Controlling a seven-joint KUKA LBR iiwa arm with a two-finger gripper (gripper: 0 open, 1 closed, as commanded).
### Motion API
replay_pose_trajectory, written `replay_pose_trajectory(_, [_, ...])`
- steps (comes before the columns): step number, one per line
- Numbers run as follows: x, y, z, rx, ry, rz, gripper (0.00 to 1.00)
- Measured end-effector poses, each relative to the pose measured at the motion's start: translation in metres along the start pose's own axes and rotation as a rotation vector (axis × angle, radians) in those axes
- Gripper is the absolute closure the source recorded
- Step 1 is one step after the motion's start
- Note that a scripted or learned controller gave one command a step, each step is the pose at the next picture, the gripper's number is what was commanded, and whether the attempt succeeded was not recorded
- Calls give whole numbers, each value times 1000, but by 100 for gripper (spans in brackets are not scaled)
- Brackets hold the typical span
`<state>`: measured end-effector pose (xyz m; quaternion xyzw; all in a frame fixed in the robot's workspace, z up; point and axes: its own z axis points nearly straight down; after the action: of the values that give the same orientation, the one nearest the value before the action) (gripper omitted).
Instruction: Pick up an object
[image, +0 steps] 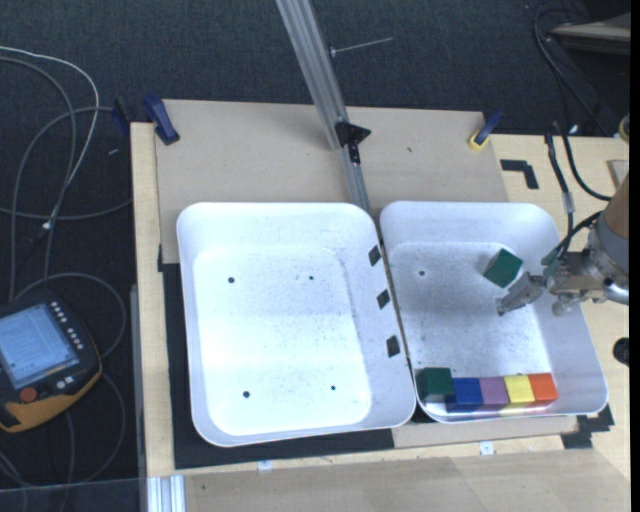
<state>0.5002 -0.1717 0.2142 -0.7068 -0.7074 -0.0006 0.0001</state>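
A green block (503, 267) lies tilted in the upper right part of the right bin (470, 215). My gripper (538, 299) hangs just below and to the right of it, over the bin's right side. It is open, nothing sits between the fingers, and the left finger (516, 298) is close under the block. Along the bin's front wall runs a row of blocks: green (434, 382), blue (466, 392), purple (494, 390), yellow (518, 388) and orange (542, 386).
The left bin (200, 230) stands beside the right one, joined by black clips (382, 298). A metal rail (318, 70) slants down from the top to the bins' gap. A handheld pendant (38, 355) and cables lie at the far left.
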Motion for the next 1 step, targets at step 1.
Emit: replay_pose_trajectory(1, [-16, 57, 119, 5, 0, -1, 0])
